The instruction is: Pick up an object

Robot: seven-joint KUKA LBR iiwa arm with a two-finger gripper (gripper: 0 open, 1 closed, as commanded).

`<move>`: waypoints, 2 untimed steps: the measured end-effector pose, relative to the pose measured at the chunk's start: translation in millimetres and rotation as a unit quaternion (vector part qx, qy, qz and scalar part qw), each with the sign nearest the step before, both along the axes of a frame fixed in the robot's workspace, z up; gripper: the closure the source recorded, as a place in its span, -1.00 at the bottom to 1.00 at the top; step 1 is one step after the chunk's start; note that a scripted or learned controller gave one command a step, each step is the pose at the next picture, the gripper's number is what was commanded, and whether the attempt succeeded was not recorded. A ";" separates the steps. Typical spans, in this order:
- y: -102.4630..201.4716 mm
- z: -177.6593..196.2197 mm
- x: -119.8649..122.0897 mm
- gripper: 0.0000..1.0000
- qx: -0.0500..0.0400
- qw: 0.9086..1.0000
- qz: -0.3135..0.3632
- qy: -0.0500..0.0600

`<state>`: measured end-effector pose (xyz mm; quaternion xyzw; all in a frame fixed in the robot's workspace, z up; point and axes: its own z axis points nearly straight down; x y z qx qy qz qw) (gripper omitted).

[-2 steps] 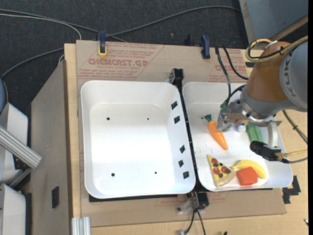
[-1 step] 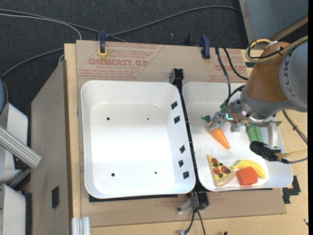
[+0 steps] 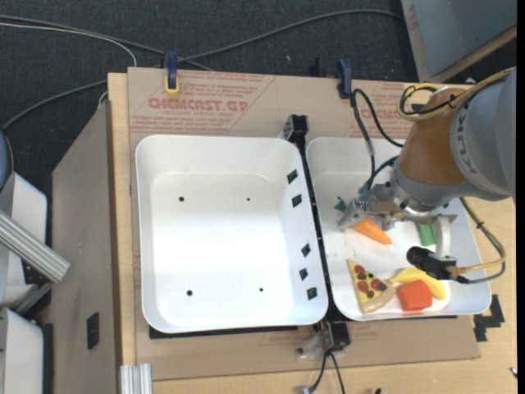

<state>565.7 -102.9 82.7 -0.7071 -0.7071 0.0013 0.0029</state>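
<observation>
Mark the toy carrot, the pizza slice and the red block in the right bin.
toy carrot (image 3: 372, 231): camera view, middle of its orange body.
pizza slice (image 3: 368, 286): camera view, centre of the topped face.
red block (image 3: 415, 295): camera view, middle of its top face.

Grey arm (image 3: 488, 142), orange band (image 3: 426, 150), black cables.

Robotics lab: clamped bench (image 3: 205, 89), twin white bins (image 3: 156, 220), trailing cables (image 3: 66, 33).
</observation>
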 end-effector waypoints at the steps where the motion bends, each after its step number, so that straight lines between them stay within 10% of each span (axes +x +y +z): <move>1: 0.3 13.3 1.1 1.00 0.000 1.000 0.000 -0.003; 2: 88.2 109.0 32.7 1.00 0.001 1.000 0.006 -0.009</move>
